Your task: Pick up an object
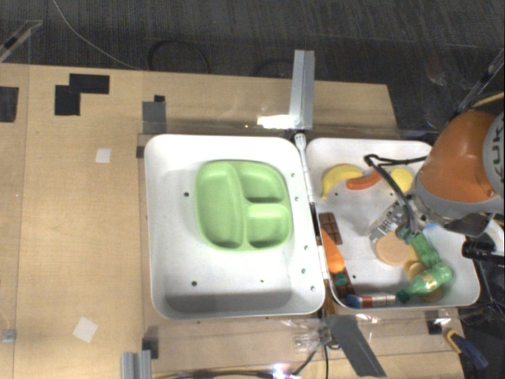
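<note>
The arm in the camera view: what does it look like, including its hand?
The arm shows a bulky orange band above grey housing, with a black cable looping off its left side. The hand is small, metallic grey, over the right bin.

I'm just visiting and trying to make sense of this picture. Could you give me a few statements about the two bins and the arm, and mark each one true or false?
1. The green divided tray lies in the left bin. True.
2. The arm's gripper is over the left bin. False: it is over the right bin, among the small items.
3. A yellow banana lies near the right bin's far edge. True.
4. The green tray has one single compartment. False: ridges divide it into three.
5. A tan disc lies in the right bin. True.
</note>
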Motion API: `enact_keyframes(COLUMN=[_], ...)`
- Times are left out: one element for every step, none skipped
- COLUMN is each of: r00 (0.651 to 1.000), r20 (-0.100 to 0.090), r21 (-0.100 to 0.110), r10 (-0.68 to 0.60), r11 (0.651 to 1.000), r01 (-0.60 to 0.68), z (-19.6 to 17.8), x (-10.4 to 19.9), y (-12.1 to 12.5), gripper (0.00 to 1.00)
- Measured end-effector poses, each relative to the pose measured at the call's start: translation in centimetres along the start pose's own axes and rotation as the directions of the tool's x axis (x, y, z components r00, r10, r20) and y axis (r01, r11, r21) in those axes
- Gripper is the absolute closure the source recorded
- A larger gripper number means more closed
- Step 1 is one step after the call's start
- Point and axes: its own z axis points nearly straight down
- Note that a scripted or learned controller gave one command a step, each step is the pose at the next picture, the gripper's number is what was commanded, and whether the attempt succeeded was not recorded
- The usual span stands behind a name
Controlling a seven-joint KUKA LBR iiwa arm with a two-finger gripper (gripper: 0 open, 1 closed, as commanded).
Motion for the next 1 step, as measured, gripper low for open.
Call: enact_keyframes(r00=[1.0], r20=[-0.015], r21=[0.005], r10=[0.026], r11=[1.0], r01=[-0.026], z=[-11.6], x=[-0.36], y=[5.22], gripper=[1.0])
